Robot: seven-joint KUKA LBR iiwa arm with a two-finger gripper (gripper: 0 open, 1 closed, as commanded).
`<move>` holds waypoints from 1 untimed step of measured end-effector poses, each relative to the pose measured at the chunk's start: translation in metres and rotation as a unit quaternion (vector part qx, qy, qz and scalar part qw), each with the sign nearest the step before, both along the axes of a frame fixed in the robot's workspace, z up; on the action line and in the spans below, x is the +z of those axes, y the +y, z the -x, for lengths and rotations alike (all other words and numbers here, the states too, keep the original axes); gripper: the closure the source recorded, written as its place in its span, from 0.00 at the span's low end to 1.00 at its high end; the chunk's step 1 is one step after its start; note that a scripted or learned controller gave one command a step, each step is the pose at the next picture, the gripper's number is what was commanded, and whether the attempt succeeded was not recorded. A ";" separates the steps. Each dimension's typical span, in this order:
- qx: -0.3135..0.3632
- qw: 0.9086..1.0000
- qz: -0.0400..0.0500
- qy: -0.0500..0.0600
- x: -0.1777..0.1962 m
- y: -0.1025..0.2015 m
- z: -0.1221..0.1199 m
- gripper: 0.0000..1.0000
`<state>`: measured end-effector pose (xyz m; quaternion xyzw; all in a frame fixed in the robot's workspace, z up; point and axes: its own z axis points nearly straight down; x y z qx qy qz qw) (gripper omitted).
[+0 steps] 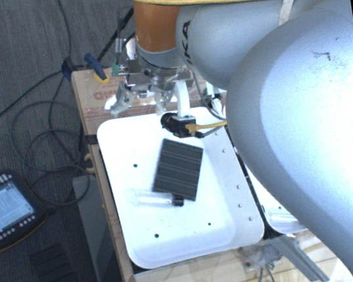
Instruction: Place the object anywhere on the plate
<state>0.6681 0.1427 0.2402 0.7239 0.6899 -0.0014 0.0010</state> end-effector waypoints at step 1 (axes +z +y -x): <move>-0.183 0.983 0.001 0.001 -0.062 0.029 0.020 0.00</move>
